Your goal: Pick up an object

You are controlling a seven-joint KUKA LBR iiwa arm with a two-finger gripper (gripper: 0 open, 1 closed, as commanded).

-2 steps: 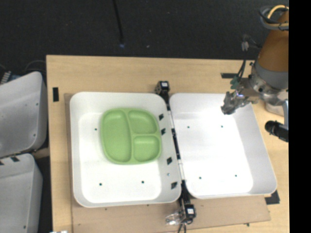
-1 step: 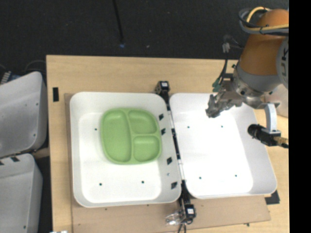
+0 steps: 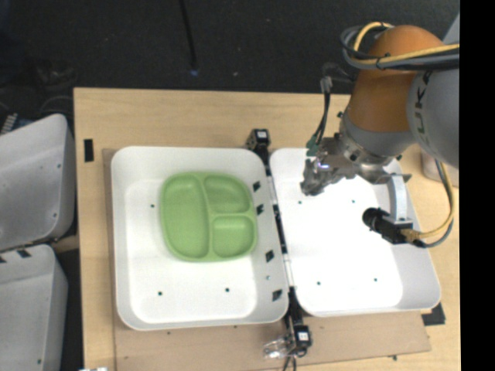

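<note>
**Supervisor:** What am I looking at on the bench?

**Operator:** I see two shallow white bins, smooth plastic with rounded corners, side by side on a pale wooden worktop (image 3: 93,114). The left bin (image 3: 131,284) carries a light green plate (image 3: 207,216), matte, rounded, moulded into three compartments. It lies flat, near the bin's back edge and closer to its right wall than its left. The right bin (image 3: 348,284) shows a few small dark dots on its floor.

**Supervisor:** Any writing?

**Operator:** I can make out part of dark lettering on the grey arm (image 3: 433,107) beside its glossy orange band, too cropped for me to read properly.

**Supervisor:** And the gripper?

**Operator:** The gripper (image 3: 313,180) hangs over the back-left corner of the right bin, near the divide between the bins. From my seat it looks like a dark metallic cluster; I cannot tell how far apart its fingers are, and I see nothing between them. It is well apart from the plate.
</note>
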